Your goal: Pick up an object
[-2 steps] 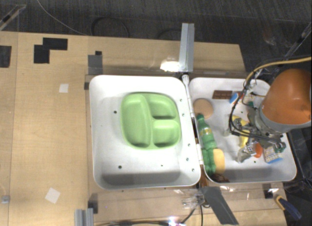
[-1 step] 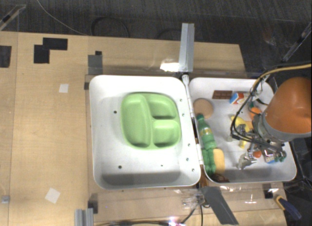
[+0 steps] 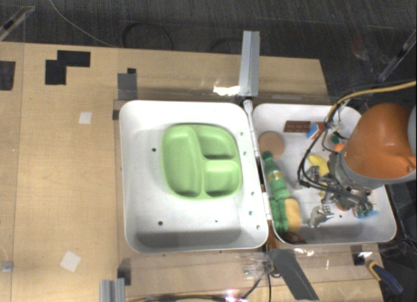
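Note:
The arm's orange band (image 3: 381,143) hangs over the right bin (image 3: 384,232), and my gripper (image 3: 324,214) points down near the bin's front floor. A green bottle (image 3: 276,187) lies along the bin's left wall, with a yellow object (image 3: 293,214) at its near end. A tan round piece (image 3: 272,143) lies further back, beside a brown bar (image 3: 298,125). A yellow item (image 3: 318,163) and small blue and orange pieces (image 3: 315,131) lie close to the arm, partly hidden by it and its cables.
The left bin (image 3: 140,164) holds a green divided tray (image 3: 200,159). A metal post (image 3: 249,63) stands behind the wall between the bins. A blue piece (image 3: 366,212) peeks out beneath the arm at the right.

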`<act>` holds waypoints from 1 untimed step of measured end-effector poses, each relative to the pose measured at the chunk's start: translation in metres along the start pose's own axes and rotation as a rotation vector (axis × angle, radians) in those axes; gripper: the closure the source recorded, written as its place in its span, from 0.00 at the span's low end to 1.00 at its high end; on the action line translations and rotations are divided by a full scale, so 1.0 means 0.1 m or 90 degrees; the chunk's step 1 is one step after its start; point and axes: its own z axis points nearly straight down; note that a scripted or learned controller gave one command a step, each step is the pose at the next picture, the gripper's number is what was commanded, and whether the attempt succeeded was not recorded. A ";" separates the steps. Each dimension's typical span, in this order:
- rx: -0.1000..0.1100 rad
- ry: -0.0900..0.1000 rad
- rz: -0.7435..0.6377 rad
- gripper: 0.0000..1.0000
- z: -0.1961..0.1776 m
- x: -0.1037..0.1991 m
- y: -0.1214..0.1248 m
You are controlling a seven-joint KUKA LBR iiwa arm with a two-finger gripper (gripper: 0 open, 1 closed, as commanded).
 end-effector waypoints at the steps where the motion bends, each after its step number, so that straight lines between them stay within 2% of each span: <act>1: -0.003 0.002 -0.107 0.00 0.03 -0.67 -0.03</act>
